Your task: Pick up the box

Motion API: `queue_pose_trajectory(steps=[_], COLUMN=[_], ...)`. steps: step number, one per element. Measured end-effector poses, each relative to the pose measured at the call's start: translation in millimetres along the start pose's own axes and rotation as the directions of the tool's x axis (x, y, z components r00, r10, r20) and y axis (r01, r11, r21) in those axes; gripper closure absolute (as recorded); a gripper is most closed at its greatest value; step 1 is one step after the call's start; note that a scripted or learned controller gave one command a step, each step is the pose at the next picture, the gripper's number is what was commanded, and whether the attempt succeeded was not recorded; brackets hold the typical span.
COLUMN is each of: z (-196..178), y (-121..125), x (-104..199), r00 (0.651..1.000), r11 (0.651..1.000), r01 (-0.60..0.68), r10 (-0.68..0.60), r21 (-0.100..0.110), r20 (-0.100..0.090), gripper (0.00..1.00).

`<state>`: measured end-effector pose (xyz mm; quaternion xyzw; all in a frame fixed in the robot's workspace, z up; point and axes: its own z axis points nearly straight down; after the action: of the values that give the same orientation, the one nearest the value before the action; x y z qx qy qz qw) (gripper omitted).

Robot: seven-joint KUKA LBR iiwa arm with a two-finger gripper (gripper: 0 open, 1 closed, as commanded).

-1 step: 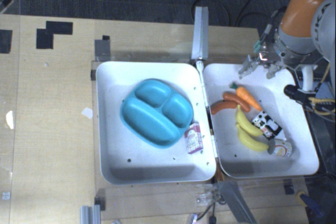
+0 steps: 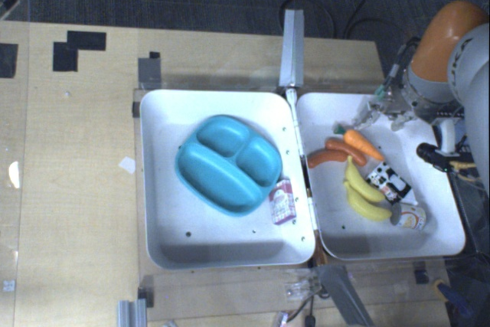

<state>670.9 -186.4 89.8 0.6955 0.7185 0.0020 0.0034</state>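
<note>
2 white bins: left bin (image 2: 153,188), right bin (image 2: 444,237). Left: 1 blue divided plate (image 2: 228,163), 1 small pink-labelled box (image 2: 282,201). Right: 2 bananas (image 2: 366,199), 1 carrot (image 2: 361,143), 1 sausage (image 2: 328,157), 1 black-and-white item (image 2: 388,182), 1 small can (image 2: 409,217). 8 loose items total, 1 arm.

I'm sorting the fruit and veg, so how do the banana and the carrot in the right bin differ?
The banana is yellow; the carrot is orange. The banana is longer, thicker and curved; the carrot is short, slim and straight. The banana lies nearer the bin's front, the carrot behind it. Both lie flat in the right bin, close together.
</note>
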Motion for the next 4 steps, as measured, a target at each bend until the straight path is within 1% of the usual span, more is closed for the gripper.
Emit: queue_pose_trajectory(steps=[1, 2, 3, 4], z=[-14, -137, -187, -211], y=[3, 3, 3, -1], x=[1, 44, 66, 80], r00=[1.0, 0.999, 0.998, 0.989], r11=[1.0, 0.999, 0.998, 0.989], r01=[0.006, -0.04, -0.066, -0.145], r10=[-0.006, 0.04, 0.066, 0.145], r21=[-0.008, -0.002, -0.001, 0.0], r20=[0.003, -0.001, -0.001, -0.001], gripper=[1.0, 1.0, 1.0, 1.0])
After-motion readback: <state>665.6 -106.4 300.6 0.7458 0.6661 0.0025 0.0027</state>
